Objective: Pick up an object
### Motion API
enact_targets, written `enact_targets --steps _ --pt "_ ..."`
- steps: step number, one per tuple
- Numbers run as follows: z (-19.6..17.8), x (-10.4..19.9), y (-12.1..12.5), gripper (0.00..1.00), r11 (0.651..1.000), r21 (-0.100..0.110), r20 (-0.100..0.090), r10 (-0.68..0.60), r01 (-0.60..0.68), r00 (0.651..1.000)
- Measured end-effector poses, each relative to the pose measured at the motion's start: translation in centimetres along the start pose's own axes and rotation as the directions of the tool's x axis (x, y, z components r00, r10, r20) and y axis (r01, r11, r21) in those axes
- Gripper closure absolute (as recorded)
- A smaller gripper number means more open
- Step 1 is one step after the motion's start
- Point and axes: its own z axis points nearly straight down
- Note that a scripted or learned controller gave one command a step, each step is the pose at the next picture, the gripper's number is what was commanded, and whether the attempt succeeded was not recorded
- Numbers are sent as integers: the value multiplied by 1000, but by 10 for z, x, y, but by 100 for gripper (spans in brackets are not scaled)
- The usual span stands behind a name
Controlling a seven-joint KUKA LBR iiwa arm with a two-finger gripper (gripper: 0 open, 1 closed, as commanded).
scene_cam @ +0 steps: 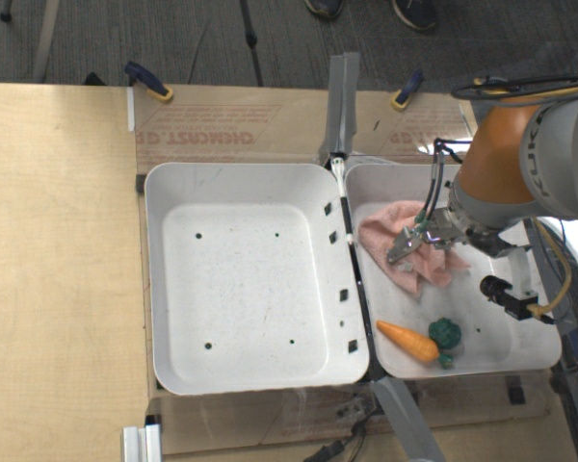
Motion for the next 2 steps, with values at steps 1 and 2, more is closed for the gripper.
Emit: enact_targets --steps 1,2 --pt "0 13 -51 0 998 0 -1 -55 55 998" --pt "-8 12 -51 100 999 0 -1 -51 51 999"
